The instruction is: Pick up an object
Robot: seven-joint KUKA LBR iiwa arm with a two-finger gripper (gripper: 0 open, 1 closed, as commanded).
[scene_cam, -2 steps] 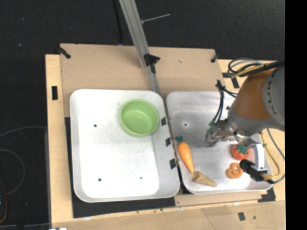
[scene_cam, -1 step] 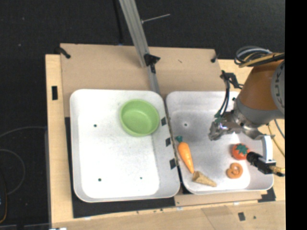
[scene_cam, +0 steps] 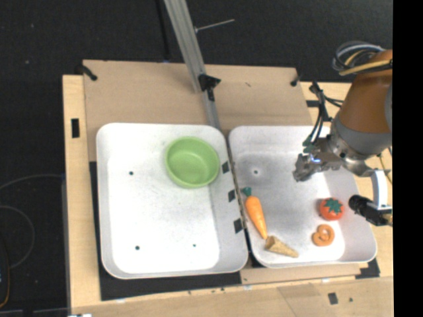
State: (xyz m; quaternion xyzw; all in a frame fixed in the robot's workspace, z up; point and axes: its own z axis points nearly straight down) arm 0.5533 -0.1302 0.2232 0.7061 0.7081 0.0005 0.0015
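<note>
Two shallow white bins sit side by side on a bench. The left bin (scene_cam: pixel 119 243) holds a green bowl (scene_cam: pixel 192 162). In the right bin (scene_cam: pixel 277 140), the gripper (scene_cam: pixel 305 168) hangs over bare floor toward the far right, gripping nothing — whether it is spread or closed cannot be told from this blurred angle. The toys lie nearer the viewer: a tomato (scene_cam: pixel 331 208) just right of the gripper, a pretzel (scene_cam: pixel 323 235) beyond it, a carrot (scene_cam: pixel 255 215) to the left — long axis running near-to-far — and a cone (scene_cam: pixel 281 246).

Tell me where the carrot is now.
The carrot lies in the right bin, along its left wall, just above the cone.
</note>
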